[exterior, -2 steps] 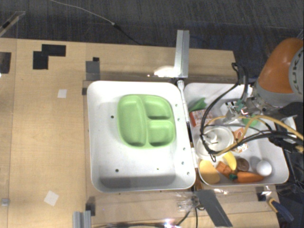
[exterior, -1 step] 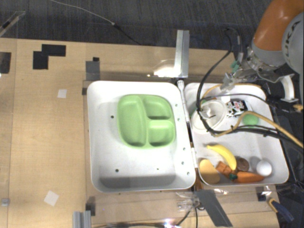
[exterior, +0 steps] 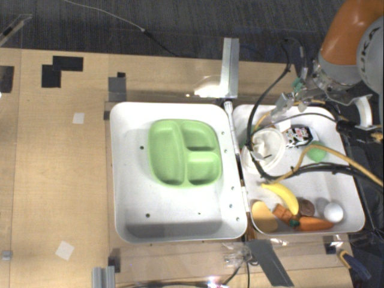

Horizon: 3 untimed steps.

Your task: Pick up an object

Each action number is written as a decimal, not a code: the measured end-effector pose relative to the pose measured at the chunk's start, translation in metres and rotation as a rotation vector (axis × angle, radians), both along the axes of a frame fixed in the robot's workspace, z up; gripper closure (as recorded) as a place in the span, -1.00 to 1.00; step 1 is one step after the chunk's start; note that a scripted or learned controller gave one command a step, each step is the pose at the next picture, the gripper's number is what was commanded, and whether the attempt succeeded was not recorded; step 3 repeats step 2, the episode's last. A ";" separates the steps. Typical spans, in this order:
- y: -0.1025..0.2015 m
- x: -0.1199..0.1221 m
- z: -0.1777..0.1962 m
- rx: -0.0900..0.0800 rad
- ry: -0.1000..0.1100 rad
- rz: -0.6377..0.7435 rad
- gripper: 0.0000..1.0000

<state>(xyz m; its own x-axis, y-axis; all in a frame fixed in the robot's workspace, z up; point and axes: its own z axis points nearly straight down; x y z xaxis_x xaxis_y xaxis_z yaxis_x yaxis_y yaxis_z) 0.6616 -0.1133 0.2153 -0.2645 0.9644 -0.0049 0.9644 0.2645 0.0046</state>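
No legible text, label, brand or number anywhere on bench or bins.

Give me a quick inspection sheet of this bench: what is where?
Surface: wooden bench bearing two white bins.
Job's things: banana, carrot, white ball and other small items sit low in the right bin.
Clutter: green divided tray in the left bin.
Hand: hand above the right bin's top; finger state unclear.
Cables: black and yellow cables cross the right bin.
Surroundings: dark carpet behind the bench.
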 end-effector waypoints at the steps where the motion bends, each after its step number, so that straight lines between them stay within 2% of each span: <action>1: -0.083 -0.045 -0.049 0.000 0.006 -0.062 -1.00; 2: -0.073 -0.015 -0.095 0.000 -0.005 0.027 -1.00; 3: -0.073 -0.015 -0.095 0.000 -0.005 0.027 -1.00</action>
